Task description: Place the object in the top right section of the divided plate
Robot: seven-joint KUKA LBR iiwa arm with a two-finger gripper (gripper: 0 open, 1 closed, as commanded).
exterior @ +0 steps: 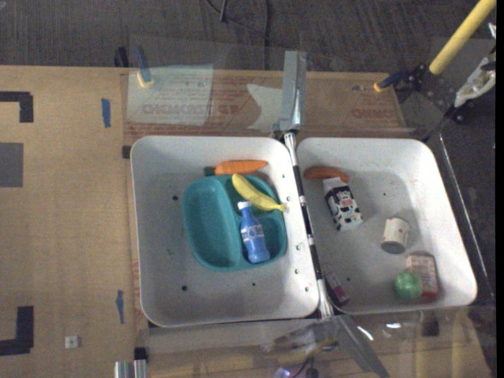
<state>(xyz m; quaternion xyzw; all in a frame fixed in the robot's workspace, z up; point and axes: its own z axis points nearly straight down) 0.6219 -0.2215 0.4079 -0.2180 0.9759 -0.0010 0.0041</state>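
The state of the end effector cannot be told. The teal divided plate (206, 227) is seated at the centre of the left bin (157, 290). A yellow banana (253, 193) is found lying across the plate's section at 1 o'clock, with one end carried over the rim towards 3 o'clock. A clear blue bottle (253, 235) is lodged upright along the plate's section at 4 o'clock, its cap just beside the banana. The large section on the 9 o'clock side is seen as bare teal. An orange carrot (242, 166) is laid on the bin floor just beyond the plate's 12 o'clock rim. In the right bin (441, 203), a brownish sausage-shaped item (325, 172) is noted at 10 o'clock, with a cow-patterned carton (342, 205) just beside it on the 5 o'clock side. A white cup (395, 233) is placed near the centre. A green ball (407, 284) and a reddish packet (426, 270) are recorded touching at 5 o'clock. A small dark red object (337, 287) is set against the 7 o'clock wall; its kind cannot be made out. A yellow rod (465, 26) is observed beyond the bench at 1 o'clock of the view.
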